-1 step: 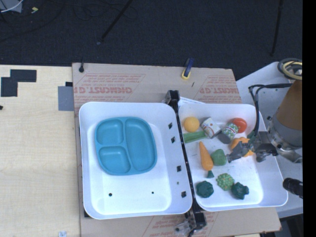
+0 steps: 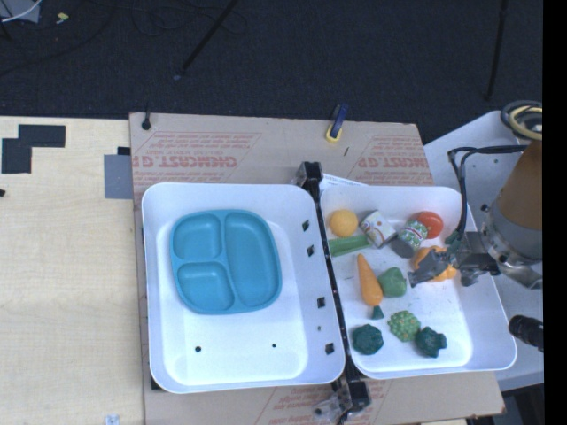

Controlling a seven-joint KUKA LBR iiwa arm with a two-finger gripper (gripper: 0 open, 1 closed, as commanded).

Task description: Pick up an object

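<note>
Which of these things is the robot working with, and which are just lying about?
In the job: gripper, orange piece beside it, carrot, lemon, tomato, can, broccoli.
Lying about: blue divided plate, clamp.

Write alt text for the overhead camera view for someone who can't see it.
A grey robot arm reaches in from the right, its gripper low over the right white bin, among toy foods: a carrot, a lemon, a tomato, small cans and green vegetables. The left white bin holds a blue divided plate.
</note>
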